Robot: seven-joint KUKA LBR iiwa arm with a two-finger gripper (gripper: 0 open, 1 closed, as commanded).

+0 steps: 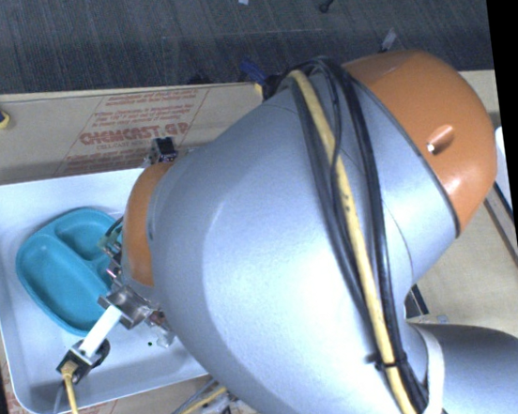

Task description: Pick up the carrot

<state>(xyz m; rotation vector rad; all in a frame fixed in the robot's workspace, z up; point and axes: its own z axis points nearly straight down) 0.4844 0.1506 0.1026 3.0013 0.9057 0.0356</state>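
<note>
A shallow white bin (pixel 4 282), smooth plastic with rounded corners, sits at 9 o'clock on the worktop. It holds a glossy teal dish (pixel 59 270) with two soft hollows, lying toward the bin's 9 o'clock wall. The grey arm (pixel 277 275), matt and bulbous with an orange band (pixel 441 149), covers the bin's 3 o'clock half. The tool (pixel 128 306) hangs at the dish's 4 o'clock edge; wide or narrow, I cannot tell. Where the carrot lies cannot be told. Printed cardboard (pixel 125 124) lies under the bin.

Place: a robotics lab.
Evidence: grey-and-orange arm (pixel 341 257) fills the frame's right; white bin (pixel 4 282) on clamped cardboard (pixel 134 123), left.
</note>
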